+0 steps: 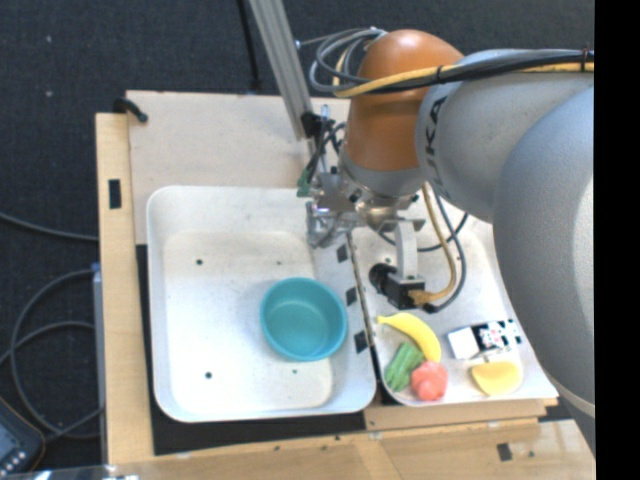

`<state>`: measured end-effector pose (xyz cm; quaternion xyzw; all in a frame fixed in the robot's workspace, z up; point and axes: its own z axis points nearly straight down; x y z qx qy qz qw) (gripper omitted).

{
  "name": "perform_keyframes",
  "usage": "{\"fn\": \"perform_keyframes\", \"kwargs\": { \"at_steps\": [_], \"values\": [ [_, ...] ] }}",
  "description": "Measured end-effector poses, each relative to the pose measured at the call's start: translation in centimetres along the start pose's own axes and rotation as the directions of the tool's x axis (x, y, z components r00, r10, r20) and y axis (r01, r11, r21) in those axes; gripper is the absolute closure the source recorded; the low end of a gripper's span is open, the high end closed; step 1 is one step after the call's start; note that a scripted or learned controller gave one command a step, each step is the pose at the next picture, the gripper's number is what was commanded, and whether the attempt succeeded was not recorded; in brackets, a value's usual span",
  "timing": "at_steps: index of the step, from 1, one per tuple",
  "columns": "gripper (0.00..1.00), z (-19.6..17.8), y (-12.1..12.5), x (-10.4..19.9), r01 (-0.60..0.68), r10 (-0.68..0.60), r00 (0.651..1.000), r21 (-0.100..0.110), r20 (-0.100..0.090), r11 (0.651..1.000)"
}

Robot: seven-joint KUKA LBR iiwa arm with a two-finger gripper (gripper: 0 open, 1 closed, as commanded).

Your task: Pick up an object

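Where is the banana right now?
The banana lies in the right bin, near its front left corner, just above the green vegetable and the red fruit.

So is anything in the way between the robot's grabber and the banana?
Nothing visible blocks it. The gripper hangs over the divide between the two bins, and the banana lies uncovered in the right bin, below it in the view. A green vegetable and a red fruit crowd its lower side.

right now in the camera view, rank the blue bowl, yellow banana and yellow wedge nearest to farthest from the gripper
1. Round blue plastic bowl, left bin, just below the gripper.
2. Curved yellow toy banana, right bin.
3. Pale yellow wedge, right bin's front corner.
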<state>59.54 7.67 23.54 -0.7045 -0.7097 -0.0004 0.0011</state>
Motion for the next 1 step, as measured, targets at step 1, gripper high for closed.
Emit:
{"fn": "perform_keyframes", "kwargs": {
  "at_steps": [1],
  "values": [
    [0.0, -0.01, 0.03, -0.26, -0.005, 0.005, 1.0, 0.0, 0.0, 1.0]
  ]
}}
